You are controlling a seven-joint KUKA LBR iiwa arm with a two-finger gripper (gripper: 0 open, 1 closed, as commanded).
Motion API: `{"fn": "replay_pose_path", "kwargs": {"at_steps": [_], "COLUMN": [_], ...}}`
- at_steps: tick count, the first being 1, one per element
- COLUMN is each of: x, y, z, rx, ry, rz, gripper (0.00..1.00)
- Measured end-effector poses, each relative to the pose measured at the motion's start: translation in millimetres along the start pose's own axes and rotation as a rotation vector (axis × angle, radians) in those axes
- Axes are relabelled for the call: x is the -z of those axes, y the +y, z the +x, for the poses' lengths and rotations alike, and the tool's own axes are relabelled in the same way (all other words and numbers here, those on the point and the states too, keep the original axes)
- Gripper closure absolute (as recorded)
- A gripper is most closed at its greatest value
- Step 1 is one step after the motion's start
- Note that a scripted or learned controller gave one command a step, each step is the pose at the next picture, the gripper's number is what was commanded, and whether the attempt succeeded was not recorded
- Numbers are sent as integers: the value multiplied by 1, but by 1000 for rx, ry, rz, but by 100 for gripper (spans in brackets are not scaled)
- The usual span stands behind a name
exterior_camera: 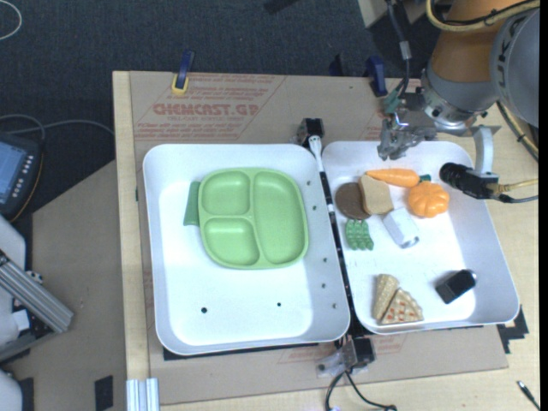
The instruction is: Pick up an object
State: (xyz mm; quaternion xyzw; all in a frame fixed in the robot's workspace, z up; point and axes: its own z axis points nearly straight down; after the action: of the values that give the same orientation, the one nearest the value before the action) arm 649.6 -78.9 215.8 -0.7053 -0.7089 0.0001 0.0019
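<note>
Pincer [396, 146] (pointing down) — above carrot [392, 177]

Tool [396, 146] sits over far rim of right bin [497, 255], just beyond carrot [392, 177]. By carrot: orange pumpkin [427, 199] to its right, tan block [375, 195] and brown disc [349, 200] below it. White cylinder [400, 228], green piece [358, 235], pizza wedge [396, 300], black block [455, 286] nearer camera. Left bin [171, 298] holds green divided tray [253, 217].
</note>
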Motion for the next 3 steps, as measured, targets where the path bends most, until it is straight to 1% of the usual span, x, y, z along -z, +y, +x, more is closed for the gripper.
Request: {"fn": "replay_pose_path", "kwargs": {"at_steps": [1, 2, 3], "x": [13, 22, 19], "y": [-10, -25, -34], "z": [57, 108, 166], "rx": [1, 1, 1], "ry": [1, 0, 0], "rz": [-2, -1, 0], "gripper": [100, 100, 100]}}
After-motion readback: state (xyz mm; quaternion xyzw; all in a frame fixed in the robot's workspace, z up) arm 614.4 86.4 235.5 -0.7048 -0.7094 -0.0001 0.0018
